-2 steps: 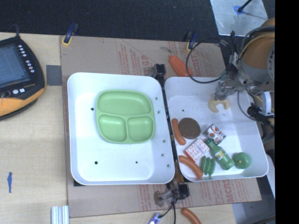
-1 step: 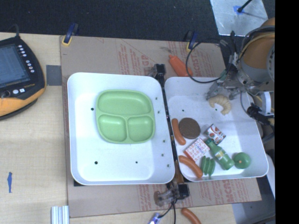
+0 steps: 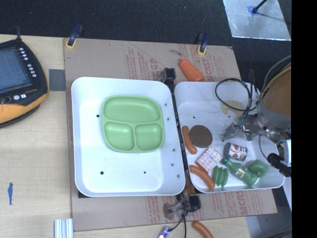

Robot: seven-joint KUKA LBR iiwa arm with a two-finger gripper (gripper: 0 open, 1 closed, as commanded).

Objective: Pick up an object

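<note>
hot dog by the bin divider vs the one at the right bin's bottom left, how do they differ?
The upper hot dog lies nearly vertical along the right bin's left wall; the lower hot dog lies diagonally near the front corner. The upper one sits beside the brown disc; the lower one sits below the patterned packet. Both are orange-red, slim and similar in size.

A: What is getting cut off here?

B: The arm [image 3: 280, 95] is running out of the picture at the right, so its grey and orange body is showing in part. The gripper [image 3: 242, 129] is sitting over the far right of the right bin [image 3: 198, 90], and its fingers are too small and tangled with cable to read.

A: Anything else?

B: The teach pendant [image 3: 17, 81] is being clipped by the left edge. A hot dog [image 3: 203, 228] is being cut by the near edge. The label on the small can [image 3: 237, 152] is too blurred to read.
</note>
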